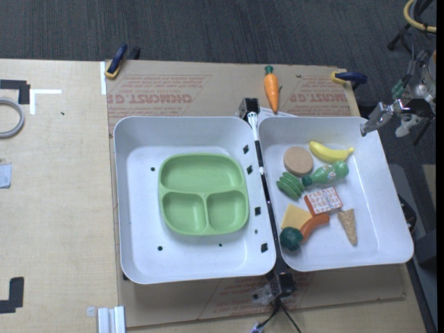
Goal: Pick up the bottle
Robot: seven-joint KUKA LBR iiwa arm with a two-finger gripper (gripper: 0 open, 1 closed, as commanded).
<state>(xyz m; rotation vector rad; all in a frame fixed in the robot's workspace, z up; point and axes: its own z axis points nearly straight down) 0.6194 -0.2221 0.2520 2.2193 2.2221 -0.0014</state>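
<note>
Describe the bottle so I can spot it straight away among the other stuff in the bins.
Look in the right-hand white bin, in its upper half. The bottle lies on its side just below the yellow banana and right of the round tan cookie. It is the only glossy green piece with a pale label, unlike the ridged darker green vegetable at its left.

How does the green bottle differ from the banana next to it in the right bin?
The bottle is green with a pale label; the banana is plain yellow. The bottle lies slanted, its upper end toward the banana, while the banana curves along the bin's far side. The bottle sits nearer the bin's middle. Both lie flat in the right bin.
</note>
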